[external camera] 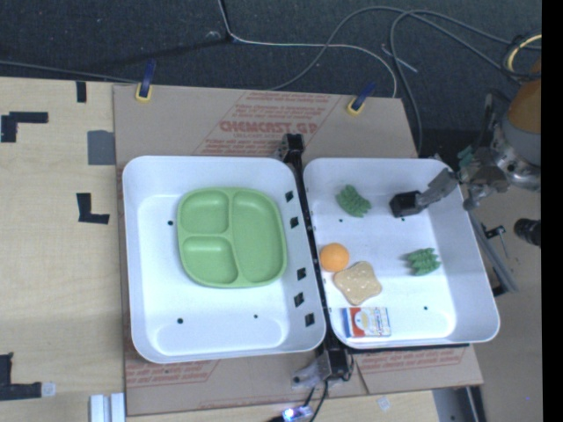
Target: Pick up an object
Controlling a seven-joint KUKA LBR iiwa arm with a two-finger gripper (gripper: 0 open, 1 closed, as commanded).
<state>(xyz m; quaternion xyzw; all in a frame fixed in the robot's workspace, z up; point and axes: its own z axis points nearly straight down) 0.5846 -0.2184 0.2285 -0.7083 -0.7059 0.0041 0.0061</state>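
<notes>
**Pincer low over the right bin's upper edge**

The dark two-finger pincer (404, 204) hangs at about one o'clock within the right shallow white plastic bin (466, 262); I cannot tell how it is set, and nothing shows in its hold. Just at its nine o'clock lies a green leafy toy (353, 200). A second green leafy toy (422, 261) sits at five o'clock. Further off at seven o'clock are a small orange ball (333, 257), a tan bread-shaped piece (357, 282) touching it, and a white carton with red and blue print (367, 322), its writing unreadable. The left white bin (145, 262) holds a green compartmented plate (232, 237). Both bins rest on brown cardboard (255, 126) printed in red, over a pale wooden bench (53, 262).
</notes>
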